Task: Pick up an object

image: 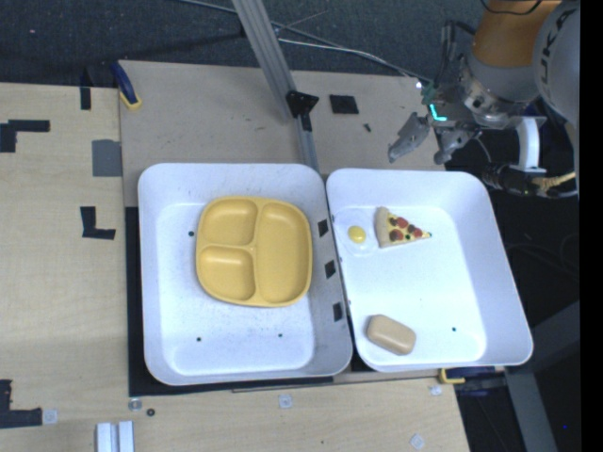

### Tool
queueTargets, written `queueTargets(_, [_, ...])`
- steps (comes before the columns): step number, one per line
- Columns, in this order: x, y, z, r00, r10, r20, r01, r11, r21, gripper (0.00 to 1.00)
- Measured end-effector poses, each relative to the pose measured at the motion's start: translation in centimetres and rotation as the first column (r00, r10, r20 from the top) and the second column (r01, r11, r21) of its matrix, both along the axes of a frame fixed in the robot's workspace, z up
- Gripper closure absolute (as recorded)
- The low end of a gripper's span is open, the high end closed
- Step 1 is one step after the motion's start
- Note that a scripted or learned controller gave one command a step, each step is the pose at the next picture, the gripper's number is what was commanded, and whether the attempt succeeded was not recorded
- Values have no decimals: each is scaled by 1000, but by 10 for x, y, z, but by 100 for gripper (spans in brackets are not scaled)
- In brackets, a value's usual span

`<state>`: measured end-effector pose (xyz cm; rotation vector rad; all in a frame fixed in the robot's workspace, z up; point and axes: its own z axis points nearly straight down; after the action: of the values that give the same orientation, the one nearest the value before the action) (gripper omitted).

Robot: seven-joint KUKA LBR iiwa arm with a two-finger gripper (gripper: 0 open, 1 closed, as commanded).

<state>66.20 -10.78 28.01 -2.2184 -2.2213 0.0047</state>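
1. Starting at the left, I see the tan worktop (57,281), matte and wood-toned, with black tape marks stuck here and there. Nothing on this side counts toward the pick.
2. The left bin (160,347) is shallow, white, smooth plastic with rounded corners. In it lies a yellow divided plate (254,250), a rounded square with three compartments and a dull, even finish.
3. The right bin (490,337) is the same white tray, touching its neighbour along the middle edge. Three candidates lie in it: a small glossy yellow round piece (357,234) near the upper left corner, a toy pizza slice (400,228) just beside it with a pale wedge and red dots, and a tan bread-like block (390,334) with softened corners, well apart toward the near edge.
4. The tool (430,140) hangs above the worktop beyond the right bin's far rim, fingers spread apart and gripping nothing.
5. My reading: the pick has not begun. Choosing an object, descending, closing and lifting are all left.
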Motion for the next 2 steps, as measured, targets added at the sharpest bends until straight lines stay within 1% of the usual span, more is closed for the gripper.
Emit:
queueTargets(1, [0, 0, 1, 1000, 0, 3, 0, 1000, 0, 0])
queueTargets(2, [-2, -7, -46, 1000, -1, -2, 1, 1000, -1, 0])
